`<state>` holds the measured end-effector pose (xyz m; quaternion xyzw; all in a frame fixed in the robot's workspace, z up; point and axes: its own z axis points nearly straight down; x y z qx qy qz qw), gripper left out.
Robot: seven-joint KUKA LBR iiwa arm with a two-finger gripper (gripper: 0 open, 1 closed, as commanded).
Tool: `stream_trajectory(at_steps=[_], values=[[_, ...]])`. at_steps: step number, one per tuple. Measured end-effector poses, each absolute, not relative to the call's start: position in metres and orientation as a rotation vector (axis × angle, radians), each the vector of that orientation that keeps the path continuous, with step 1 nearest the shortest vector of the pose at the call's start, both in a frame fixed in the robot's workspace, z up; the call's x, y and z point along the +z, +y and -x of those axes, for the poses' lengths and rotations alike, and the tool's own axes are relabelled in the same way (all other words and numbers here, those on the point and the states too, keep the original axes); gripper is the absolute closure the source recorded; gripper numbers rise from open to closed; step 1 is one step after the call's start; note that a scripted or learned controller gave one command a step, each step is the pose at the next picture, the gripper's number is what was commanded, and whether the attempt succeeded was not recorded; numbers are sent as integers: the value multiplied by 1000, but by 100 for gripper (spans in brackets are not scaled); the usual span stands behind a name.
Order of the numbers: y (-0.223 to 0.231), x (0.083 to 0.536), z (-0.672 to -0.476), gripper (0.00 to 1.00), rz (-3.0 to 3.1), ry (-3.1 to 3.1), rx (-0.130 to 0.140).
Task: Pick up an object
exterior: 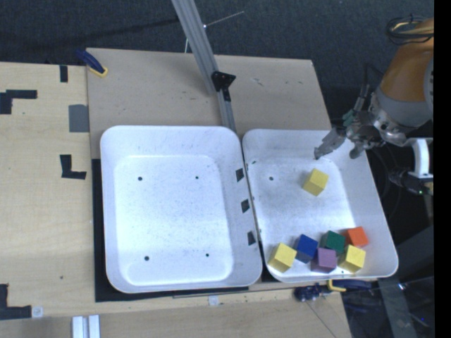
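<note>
The bench (155, 90) looks like pale, matt wood or plywood, and the two bins (113, 153) look like smooth white plastic with fine dark speckling. The coloured blocks (325, 251) have a matt, even finish. The slanted pole (201, 37) looks like brushed grey metal.

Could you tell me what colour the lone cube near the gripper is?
Yellow. The cube sits apart in the right bin, seen in the camera view.

Pale wooden bench (42, 210) — dark floor (296, 20) beyond, grey metal post (201, 41).
</note>
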<state>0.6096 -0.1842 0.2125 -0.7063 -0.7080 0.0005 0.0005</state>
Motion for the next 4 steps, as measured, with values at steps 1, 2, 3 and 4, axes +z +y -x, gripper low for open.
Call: stream_trajectory(at_steps=[1,2,3,4], values=[[-184,213,-610,0,2218,-2224,3],[-180,152,-600,0,2215,-2219,8],[-179,97,-599,0,2216,-2220,7],[-179,111,-600,100,2216,-2223,3]])
